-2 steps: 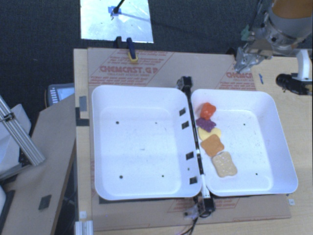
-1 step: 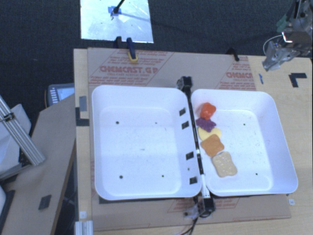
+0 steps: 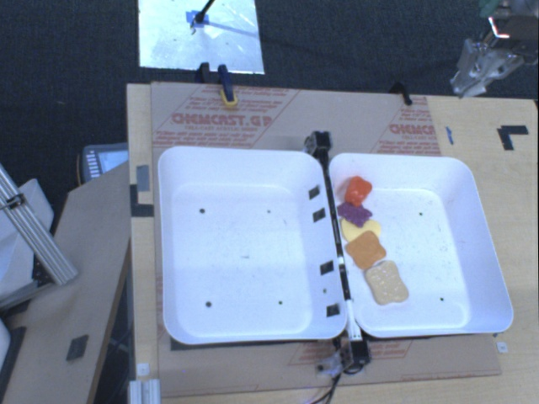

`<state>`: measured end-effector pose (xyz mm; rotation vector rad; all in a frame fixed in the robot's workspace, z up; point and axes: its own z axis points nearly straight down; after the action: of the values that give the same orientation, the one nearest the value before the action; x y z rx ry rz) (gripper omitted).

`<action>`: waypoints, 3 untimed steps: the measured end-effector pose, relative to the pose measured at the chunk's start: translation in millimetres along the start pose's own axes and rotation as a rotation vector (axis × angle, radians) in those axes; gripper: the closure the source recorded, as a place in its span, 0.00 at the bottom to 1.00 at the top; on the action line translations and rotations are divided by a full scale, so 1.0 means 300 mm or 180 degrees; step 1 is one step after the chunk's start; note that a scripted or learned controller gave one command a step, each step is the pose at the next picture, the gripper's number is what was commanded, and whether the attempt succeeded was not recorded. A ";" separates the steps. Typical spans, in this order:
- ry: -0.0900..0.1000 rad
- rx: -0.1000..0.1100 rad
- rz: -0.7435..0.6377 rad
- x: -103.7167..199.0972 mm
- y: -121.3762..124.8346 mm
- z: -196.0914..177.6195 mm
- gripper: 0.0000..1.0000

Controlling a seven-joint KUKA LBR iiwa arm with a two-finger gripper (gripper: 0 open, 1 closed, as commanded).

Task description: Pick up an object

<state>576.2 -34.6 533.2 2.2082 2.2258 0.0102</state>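
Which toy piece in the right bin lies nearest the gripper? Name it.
The orange-red piece, at the far end of the row in the right bin. The purple, yellow, orange-brown and beige pieces lie farther from the gripper.

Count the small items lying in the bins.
5, all along the right bin's left side: red piece, purple piece, yellow piece partly covered, orange piece, beige piece.

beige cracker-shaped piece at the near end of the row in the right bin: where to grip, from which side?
Grip the beige piece across its narrow width, coming straight down from above. It lies flat on the floor of the right bin, so no side edge stands up. Its far end looks close to the orange-brown piece, so probably place the hand toward its freer near end.
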 end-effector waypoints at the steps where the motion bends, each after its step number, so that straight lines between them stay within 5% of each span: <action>1: 0.0005 0.0037 -0.0011 0.274 -0.071 0.179 1.00; 2: 0.0005 0.0004 0.0001 0.398 -0.057 -0.017 1.00; 3: 0.0001 0.0044 -0.0009 0.648 -0.144 0.239 1.00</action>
<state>532.2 159.5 461.0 2.2120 2.2363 -0.0048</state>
